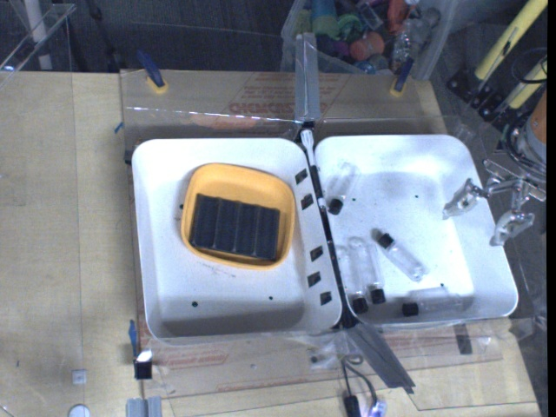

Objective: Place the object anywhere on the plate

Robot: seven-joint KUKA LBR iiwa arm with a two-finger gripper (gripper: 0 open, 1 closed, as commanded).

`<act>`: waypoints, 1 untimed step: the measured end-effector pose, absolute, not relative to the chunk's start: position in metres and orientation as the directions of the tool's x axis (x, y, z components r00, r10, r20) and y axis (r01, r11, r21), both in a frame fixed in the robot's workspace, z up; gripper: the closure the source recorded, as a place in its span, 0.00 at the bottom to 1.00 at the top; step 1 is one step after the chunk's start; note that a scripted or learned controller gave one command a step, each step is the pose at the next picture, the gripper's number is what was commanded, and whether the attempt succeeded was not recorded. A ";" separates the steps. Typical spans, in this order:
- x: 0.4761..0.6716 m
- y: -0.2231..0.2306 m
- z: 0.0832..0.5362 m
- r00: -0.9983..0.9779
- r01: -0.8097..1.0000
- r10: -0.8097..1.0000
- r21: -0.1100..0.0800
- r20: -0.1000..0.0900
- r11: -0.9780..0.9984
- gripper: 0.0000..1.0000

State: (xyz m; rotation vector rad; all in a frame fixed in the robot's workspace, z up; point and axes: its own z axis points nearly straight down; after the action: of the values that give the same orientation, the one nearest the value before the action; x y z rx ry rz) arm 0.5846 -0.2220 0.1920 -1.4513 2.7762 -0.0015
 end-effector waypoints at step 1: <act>0.594 -0.191 0.200 -0.308 -0.951 -0.951 -0.006 -0.007 0.308 0.00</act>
State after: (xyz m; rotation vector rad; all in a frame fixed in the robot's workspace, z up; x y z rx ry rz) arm 0.5939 -0.1911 0.1997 -1.8423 2.5337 -0.0018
